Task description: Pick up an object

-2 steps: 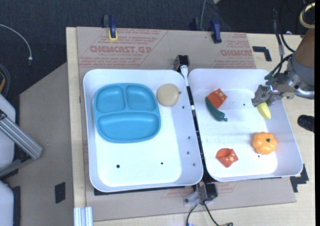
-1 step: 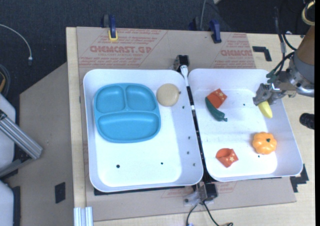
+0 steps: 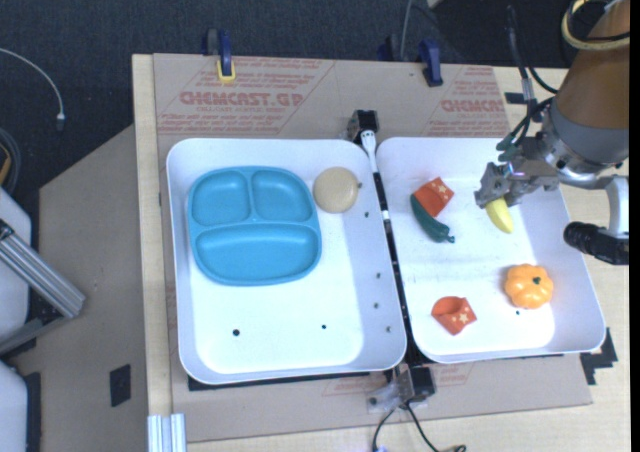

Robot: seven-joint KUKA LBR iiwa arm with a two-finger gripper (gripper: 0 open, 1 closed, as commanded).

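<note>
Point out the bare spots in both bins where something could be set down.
Left bin: the whole near strip below the blue divided plate, plus the lane between plate and right wall, below the beige ball. Right bin: only the middle patch between green pepper, red block and orange pumpkin. Its far side is crowded.

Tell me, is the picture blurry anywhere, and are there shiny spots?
In the camera view, the blue divided plate, the toy pumpkin and the printed board look sharp; the gripper over the yellow piece is a bit soft; the white bins are bright but show no strong glare; shadows are faint.
</note>
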